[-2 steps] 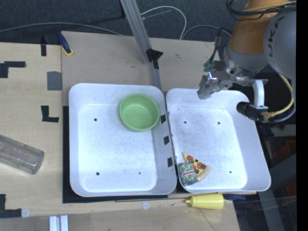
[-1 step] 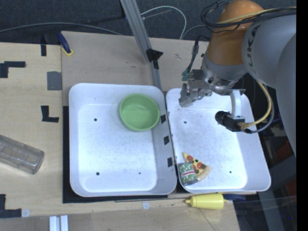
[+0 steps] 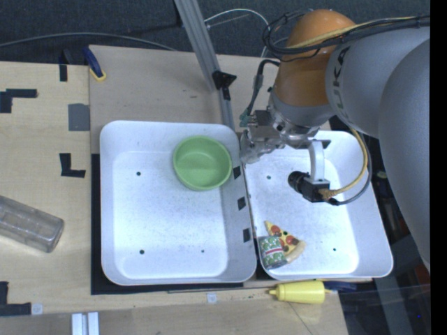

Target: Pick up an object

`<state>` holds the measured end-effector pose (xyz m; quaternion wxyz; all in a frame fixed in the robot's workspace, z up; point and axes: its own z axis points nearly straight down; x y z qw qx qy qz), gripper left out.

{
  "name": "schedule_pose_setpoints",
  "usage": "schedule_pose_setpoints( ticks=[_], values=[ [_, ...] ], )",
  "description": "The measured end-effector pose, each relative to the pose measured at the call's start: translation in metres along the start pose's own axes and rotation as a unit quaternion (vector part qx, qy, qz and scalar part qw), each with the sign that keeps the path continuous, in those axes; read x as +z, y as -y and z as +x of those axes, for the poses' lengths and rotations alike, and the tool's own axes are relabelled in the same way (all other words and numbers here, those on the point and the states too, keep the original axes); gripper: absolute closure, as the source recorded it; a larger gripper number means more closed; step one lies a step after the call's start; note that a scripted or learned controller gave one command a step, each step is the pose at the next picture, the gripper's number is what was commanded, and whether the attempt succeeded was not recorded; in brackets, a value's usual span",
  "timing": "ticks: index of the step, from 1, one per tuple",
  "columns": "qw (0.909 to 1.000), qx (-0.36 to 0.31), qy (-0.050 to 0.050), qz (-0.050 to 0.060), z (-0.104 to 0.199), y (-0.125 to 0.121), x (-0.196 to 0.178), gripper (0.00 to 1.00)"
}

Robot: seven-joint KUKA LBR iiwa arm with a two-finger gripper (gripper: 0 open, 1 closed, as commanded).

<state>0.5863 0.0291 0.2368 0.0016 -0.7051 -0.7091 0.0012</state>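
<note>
A green bowl (image 3: 202, 162) sits upright at the back right of the left bin (image 3: 126, 257). A small toy pizza slice (image 3: 280, 243) lies near the front left corner of the right bin (image 3: 349, 243). My gripper (image 3: 253, 147) hangs low over the back left corner of the right bin, close to the divider between the bins and just right of the bowl. The wrist above hides its tips, and nothing shows under it.
A yellow squeeze bottle (image 3: 300, 292) lies on the bench just in front of the right bin. A clear plastic container (image 3: 28, 223) rests at the far left. A slanted metal pole (image 3: 199, 40) rises behind the bins. My arm covers the right bin's back right.
</note>
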Motion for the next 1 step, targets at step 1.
schedule_pose_setpoints(
  ticks=[1],
  values=[
    [1.0000,-0.001,-0.001,-0.001,0.0547,0.0140,-0.0069,1.00]
  ],
)
